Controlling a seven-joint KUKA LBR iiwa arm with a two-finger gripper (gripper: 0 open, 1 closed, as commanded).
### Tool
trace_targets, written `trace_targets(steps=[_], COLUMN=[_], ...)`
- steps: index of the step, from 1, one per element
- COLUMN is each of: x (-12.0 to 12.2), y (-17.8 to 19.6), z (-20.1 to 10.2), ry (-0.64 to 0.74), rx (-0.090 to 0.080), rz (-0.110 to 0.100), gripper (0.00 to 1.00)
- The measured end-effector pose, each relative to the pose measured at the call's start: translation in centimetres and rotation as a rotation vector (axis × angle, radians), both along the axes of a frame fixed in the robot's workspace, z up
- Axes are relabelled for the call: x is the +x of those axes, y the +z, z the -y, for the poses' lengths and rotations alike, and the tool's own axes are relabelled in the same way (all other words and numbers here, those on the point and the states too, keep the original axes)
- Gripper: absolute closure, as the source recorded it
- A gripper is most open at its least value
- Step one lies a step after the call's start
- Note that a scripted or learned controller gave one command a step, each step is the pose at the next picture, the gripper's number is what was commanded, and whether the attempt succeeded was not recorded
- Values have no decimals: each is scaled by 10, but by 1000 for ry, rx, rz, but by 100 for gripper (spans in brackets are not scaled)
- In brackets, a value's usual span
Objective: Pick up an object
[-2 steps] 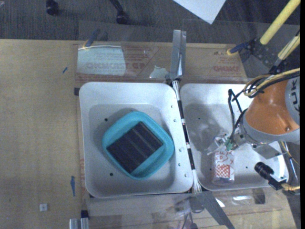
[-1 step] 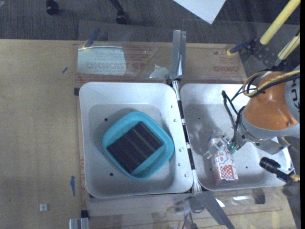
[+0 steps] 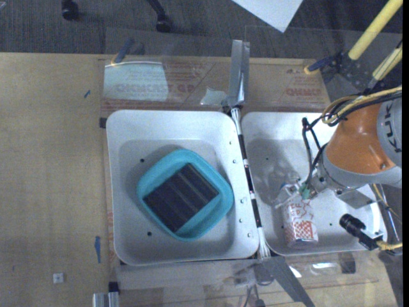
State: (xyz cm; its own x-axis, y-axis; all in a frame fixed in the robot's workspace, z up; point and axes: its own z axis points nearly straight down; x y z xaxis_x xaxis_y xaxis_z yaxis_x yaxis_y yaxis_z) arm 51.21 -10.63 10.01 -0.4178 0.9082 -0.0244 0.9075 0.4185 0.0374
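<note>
1. Carton (image 3: 300, 226), small, with red-and-white print, lies on the floor of the right bin (image 3: 268, 139), near its front wall and about midway across. It's the nearest candidate for the pick.
2. Claw (image 3: 293, 194) sits just at the carton's far end, touching it or nearly so. That spot is blurred and glary, so I can't tell which, and I can't tell whether the claw is open or closed.
3. Risk: the claw looks lined up on the end of the box, not its middle. A close there would likely pinch a corner, and the box would pivot or pop out.
4. Risk: thin card probably gives under squeeze, and a dented box slips on the lift.
5. Risk: light box on a slick floor. A downward nudge would likely slide it toward the front wall.
6. Materials: the carton looks like printed cardboard with flat faces, slightly skewed to the bin walls. The bin is shallow glossy white plastic with rounded corners.
7. Left bin (image 3: 128, 139): a teal tub (image 3: 150, 181) of smooth plastic, rounded-square, sits diagonally with a dark ribbed slab (image 3: 180, 197) inside. It's well apart from the claw.
8. Arm (image 3: 358, 149), with its orange band, hangs over the right bin's right side.
</note>
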Motion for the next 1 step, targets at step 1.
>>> trace_targets(steps=[1], x=[-13], y=[1], z=[2], ry=[-124], rx=[4], rz=[17], gripper=[0])
